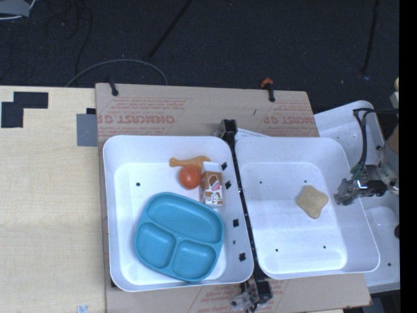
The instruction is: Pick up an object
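Gripper [344, 194] sits at the right rim of the right bin [352, 175], just outside the bin floor, with the arm coming in from the right edge of the view. Jaw state cannot be told: the gripper is small and dark against the rim, and nothing shows between its tips.

Right bin as landmark: a tan sponge-like lump [312, 201] lies on the bin floor, right of centre, near the gripper but apart from it. It rests flat and touches no wall.

Left bin [111, 194] touches the right bin along a black divider strip [236, 194]. Inside the left bin:
- blue sectioned plate [177, 235], three compartments, filling the lower part of the bin, tilted slightly against the floor.
- red ball-like fruit [190, 177], just above the plate's upper edge.
- orange curved piece [189, 162], touching the top of the red fruit.
- small carton [212, 185] with brown and white print, upright, just right of the red fruit and close to the divider strip.

Both bins stand on a cardboard sheet [195, 113] with reversed red lettering, laid on a pale wooden bench [45, 207]. Dark floor with cables lies beyond the bench's far edge.
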`<state>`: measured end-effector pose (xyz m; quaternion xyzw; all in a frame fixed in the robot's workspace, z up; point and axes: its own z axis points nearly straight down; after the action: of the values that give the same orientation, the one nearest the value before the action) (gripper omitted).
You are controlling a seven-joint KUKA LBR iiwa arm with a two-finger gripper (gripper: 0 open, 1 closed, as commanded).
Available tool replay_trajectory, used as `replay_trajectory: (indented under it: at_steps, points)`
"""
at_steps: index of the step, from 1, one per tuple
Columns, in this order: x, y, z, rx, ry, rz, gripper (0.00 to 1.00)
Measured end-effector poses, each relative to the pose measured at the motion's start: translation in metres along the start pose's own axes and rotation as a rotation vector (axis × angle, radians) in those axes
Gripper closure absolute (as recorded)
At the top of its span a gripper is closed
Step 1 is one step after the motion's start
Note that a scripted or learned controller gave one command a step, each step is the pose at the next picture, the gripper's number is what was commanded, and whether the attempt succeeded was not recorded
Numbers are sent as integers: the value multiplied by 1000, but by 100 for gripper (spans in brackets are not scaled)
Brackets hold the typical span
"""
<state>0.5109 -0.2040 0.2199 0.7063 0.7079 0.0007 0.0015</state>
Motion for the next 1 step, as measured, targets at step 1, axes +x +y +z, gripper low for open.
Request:
replay_trajectory:
  at_steps: [1]
  points:
    - [0,0,-1,5,2,0,100]
